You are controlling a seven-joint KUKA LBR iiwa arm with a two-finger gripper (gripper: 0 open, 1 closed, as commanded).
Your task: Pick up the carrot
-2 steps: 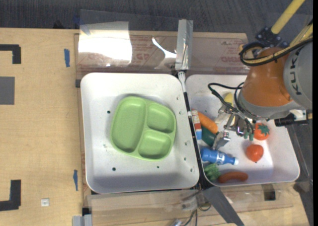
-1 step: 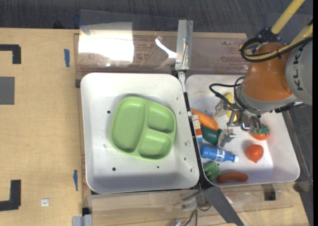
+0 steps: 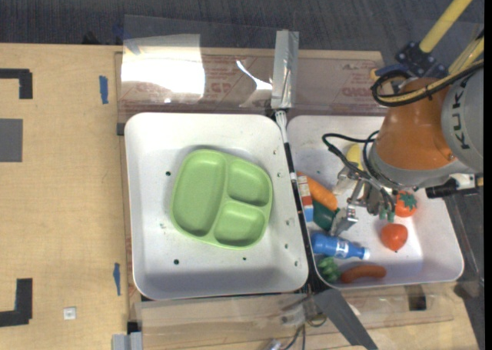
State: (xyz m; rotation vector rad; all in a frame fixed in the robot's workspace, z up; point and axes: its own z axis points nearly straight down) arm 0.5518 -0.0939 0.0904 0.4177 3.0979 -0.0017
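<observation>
The gripper point(image 3: 350, 214) hangs low in the right bin point(image 3: 438, 264), open with nothing held, close to the carrot point(image 3: 323, 196) so it can grab it.

You can read one marking with confidence: the large dark letters "KU" on the grey arm casing point(image 3: 469, 121) at the right edge, cut off by the frame. The cardboard panel point(image 3: 338, 79) behind the two bins carries faint reddish printed lines, too small and washed out to read. A small white tag point(image 3: 70, 313) on the near left of the desk point(image 3: 61, 187) shows a mark you cannot make out.
</observation>
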